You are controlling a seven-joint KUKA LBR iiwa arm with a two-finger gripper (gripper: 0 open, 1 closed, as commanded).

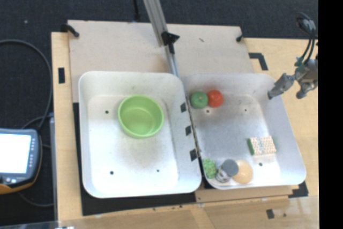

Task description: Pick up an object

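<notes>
Candidate objects all sit in the right shallow white bin [278,131]. Small green ball [199,99] and small red-orange ball [215,98] are touching, side by side near the bin's far left corner. Flat green-and-white patterned block [262,145] lies toward the right side, apart from the rest. Near edge holds a cluster: knobbly green piece [209,169], round grey object [230,167], pale yellow-orange ball [243,173], packed close together, grey one between the other two.

My claw [291,87] hangs over the bin's far right corner, well apart from every object. Fingers spread apart, nothing between them.

Left shallow white bin [96,169] has a light green plastic bowl [141,115], upright, toward its far half. Grey metal rail [153,2] slants down to the bins' shared edge. Pendant with lit screen [16,158] sits off the bench at left.
</notes>
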